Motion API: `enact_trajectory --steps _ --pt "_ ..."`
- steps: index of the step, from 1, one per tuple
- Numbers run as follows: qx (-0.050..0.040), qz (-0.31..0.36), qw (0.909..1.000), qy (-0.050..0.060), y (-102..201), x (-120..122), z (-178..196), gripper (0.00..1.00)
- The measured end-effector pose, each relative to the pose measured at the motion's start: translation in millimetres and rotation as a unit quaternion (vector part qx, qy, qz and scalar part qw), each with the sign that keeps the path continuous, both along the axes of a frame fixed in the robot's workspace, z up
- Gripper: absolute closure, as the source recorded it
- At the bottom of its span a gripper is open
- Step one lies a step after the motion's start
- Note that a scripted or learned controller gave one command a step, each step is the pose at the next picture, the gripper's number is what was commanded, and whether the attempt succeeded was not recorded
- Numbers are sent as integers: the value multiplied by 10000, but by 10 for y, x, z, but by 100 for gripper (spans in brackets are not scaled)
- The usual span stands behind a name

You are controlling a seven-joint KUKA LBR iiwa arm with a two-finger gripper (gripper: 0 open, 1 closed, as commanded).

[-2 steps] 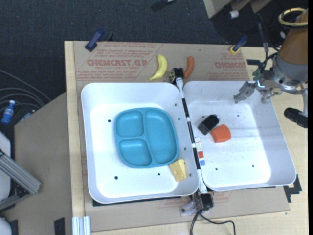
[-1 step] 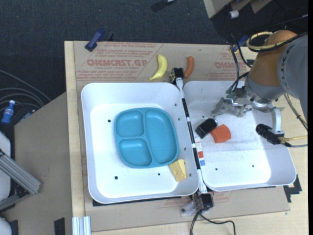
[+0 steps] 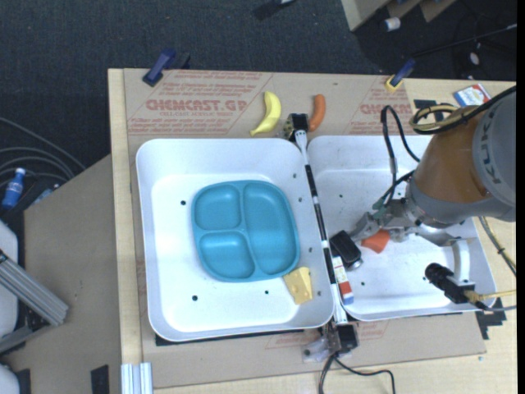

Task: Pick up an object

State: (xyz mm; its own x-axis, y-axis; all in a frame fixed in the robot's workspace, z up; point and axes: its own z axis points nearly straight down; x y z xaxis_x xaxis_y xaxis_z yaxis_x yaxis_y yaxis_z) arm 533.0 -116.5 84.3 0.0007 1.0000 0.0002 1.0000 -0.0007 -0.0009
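Observation:
My gripper (image 3: 382,222) is low over the left half of the right bin (image 3: 410,302), with the grey and orange arm reaching in from the right. A small orange-red object (image 3: 376,241) lies on the bin floor right at the gripper's tip; whether it is touching or held is hidden. A black block (image 3: 344,248) lies just to its left, near the divider. In the left bin (image 3: 164,179) sit a blue divided plate (image 3: 244,229) and a yellow wedge (image 3: 299,285) by its near right corner.
A thin marker-like stick (image 3: 342,289) rests along the wall between the bins. Outside the bins, a toy banana (image 3: 267,114) and an orange carrot-like piece (image 3: 317,112) lie on the bench's far side. Blue clamps grip the bench's far edge.

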Motion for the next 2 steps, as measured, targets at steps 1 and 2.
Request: enact_trajectory --steps 1,2 --pt "-1 -2 10000 -7 3 3 97 100" --pt "5 11 10000 -7 876 227 1005 100"
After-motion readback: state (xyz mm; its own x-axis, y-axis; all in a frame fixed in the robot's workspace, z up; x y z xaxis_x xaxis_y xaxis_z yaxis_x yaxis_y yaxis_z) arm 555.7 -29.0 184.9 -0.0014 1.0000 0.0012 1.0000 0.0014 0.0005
